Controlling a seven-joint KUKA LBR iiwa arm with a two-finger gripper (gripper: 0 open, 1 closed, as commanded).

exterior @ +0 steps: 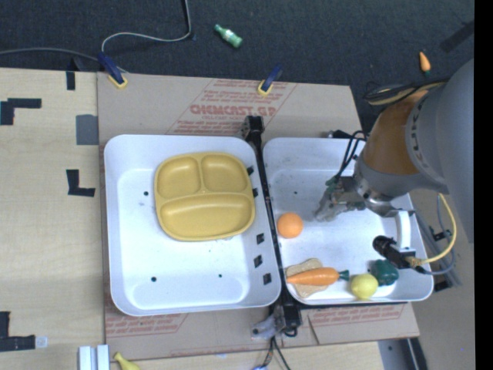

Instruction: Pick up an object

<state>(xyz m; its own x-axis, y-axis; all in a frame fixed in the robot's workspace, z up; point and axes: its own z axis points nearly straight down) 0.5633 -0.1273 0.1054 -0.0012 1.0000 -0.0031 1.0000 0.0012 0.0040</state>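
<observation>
Two white bins: the left bin (123,230) holds one yellow divided tray (205,194). In the right bin (308,156), one orange ball (290,226) lies just left of the gripper (333,204); one carrot (316,277) and one lemon (363,286) lie nearer the front. Cardboard (223,110) lies beneath, dark carpet (323,21) beyond.

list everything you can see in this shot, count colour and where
bins: 2, white, side by side on the bench
divided plate: 1, yellow, left bin
orange ball: 1, orange, right bin near the divider
carrot: 1, orange, right bin front edge, on a tan slice
lemon: 1, yellow, right bin front corner
green piece: 1, dark green, beside the lemon
small green object: 1, green, dark floor beyond the bench
clamps: 2, yellow and blue, cardboard's far edge
arm: 1, grey with orange band, from the right
gripper: 1, over the right bin
</observation>
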